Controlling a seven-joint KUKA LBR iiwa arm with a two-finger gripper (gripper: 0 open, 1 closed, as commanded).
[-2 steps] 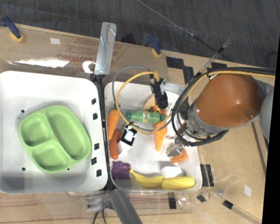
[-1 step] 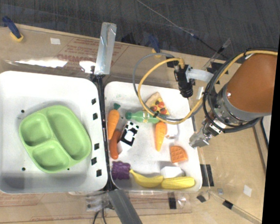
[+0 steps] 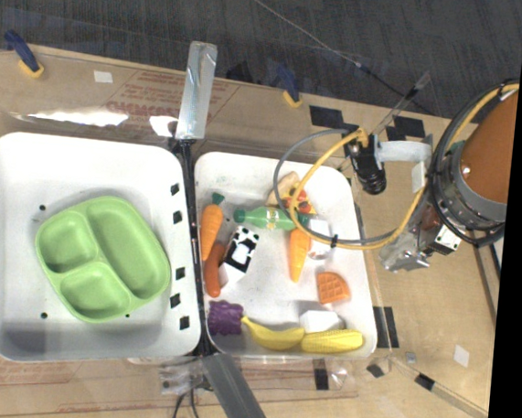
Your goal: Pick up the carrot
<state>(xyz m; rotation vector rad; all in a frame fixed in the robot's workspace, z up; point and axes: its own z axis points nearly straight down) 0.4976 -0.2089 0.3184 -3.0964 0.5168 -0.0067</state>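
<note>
Two orange carrots lie in the right bin [image 3: 361,222]. One carrot [image 3: 210,231] rests along the bin's left wall, pointing toward the front. The other carrot [image 3: 298,253] lies near the bin's middle, its tip also toward the front. The arm [image 3: 487,152] is off to the right, outside the bin. Its gripper [image 3: 408,256] hangs over the bench just past the bin's right wall, well apart from both carrots, with nothing seen in it.
The right bin also holds a green bottle [image 3: 265,218], a black-and-white item [image 3: 242,248], purple grapes [image 3: 225,318], a banana [image 3: 272,333], corn [image 3: 333,341] and an orange wedge [image 3: 332,287]. A green divided plate [image 3: 100,257] sits in the left bin [image 3: 17,171]. Yellow cable [image 3: 313,167] loops over the right bin.
</note>
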